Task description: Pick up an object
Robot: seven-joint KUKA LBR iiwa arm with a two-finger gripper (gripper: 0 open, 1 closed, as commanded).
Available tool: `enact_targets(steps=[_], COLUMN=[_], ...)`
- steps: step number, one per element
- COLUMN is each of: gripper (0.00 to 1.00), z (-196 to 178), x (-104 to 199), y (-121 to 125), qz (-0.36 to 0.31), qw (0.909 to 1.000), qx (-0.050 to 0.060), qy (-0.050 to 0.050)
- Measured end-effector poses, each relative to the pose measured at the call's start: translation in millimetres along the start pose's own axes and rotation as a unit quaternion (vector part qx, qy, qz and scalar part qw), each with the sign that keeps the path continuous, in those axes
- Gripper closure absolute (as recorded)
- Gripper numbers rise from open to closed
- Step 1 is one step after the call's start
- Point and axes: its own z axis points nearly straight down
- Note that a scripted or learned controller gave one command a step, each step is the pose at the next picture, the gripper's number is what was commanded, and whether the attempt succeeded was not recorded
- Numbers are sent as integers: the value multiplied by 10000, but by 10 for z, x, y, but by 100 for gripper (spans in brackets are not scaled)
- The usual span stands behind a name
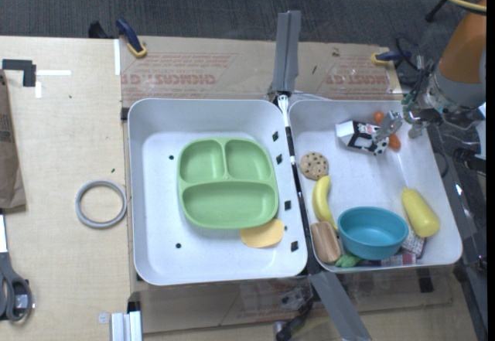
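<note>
small toys (370, 135) lie far in right bin (433, 169); gripper (390, 129) hovers there for a pick, fingers' state unclear.

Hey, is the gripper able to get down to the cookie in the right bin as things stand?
Probably yes. The cookie lies flat on bare bin floor, apart from the banana below it, with nothing over it. The gripper is in the same bin, further right. The near divider wall might crowd it.
</note>
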Motion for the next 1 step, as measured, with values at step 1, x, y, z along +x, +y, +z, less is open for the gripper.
enact_targets(steps=[1], gripper=[0], z=[42], x=[-13], y=[146], qz=[443], qw=[9990], qx=[9], qy=[20])
